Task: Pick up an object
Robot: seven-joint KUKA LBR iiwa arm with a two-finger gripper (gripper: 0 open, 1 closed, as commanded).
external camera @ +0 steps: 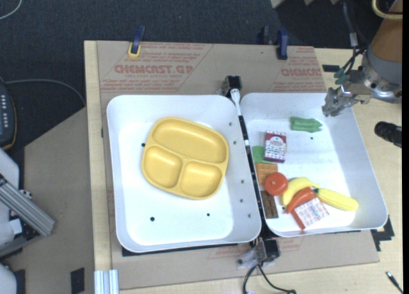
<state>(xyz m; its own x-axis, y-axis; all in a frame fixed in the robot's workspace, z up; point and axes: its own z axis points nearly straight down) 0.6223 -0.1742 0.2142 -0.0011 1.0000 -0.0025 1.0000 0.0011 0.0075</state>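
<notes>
2 white bins (pixel 121 177); gripper (pixel 333 107) hovers over the right bin's far edge, finger state unclear.

cam: single fixed view, high above bench, looking down at a slant | range: mid, both white bins whole in frame, left bin (pixel 121 158) and right bin (pixel 358 152) side by side | around: bench board (pixel 192 69), dark floor at top | arm (pixel 383 62) enters at right edge
</notes>
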